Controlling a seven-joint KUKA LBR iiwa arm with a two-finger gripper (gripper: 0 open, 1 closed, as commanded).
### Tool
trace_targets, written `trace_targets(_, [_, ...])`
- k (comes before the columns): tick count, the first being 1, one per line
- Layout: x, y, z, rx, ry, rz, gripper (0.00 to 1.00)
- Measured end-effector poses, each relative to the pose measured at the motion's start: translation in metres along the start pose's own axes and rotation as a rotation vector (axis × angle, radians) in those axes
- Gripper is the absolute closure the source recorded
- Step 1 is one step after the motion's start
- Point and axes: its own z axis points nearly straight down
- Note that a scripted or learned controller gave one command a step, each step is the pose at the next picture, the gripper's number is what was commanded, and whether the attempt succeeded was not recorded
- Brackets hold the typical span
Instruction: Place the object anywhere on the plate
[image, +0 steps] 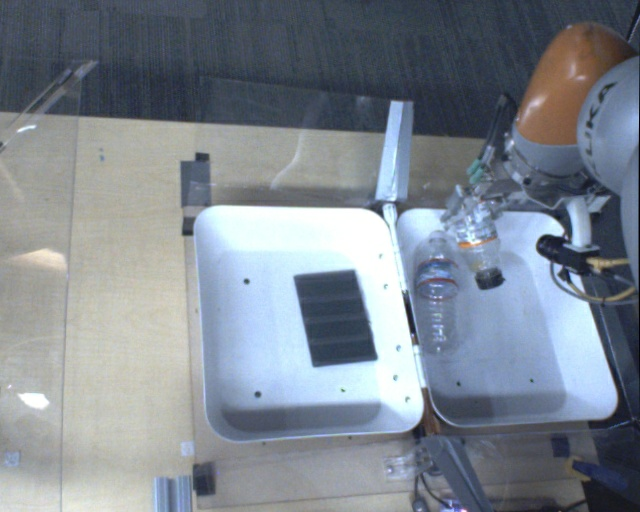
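Note:
A dark grey ribbed rectangular plate (335, 317) lies flat in the middle of the left bin (230, 250). In the right bin (560, 360), a clear plastic bottle (436, 300) lies along the left wall. A smaller clear bottle (479, 246) with an orange band and a dark cap sits at a tilt near the bin's back, cap pointing toward the front. My gripper (472, 205) is directly over the upper end of this small bottle, touching or very close to it. Glare and clear plastic blur where the gripper meets the bottle.
The arm's orange band (565, 75) and grey wrist fill the top right corner. A black cable (575, 260) loops over the right bin's right rim. A metal post (395, 150) stands behind the divide between the bins. Clear panels line the bench.

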Motion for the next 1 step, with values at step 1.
trace_targets(1, [0.0394,-0.0368,-0.0649,-0.001,0.001,-0.251,1.00])
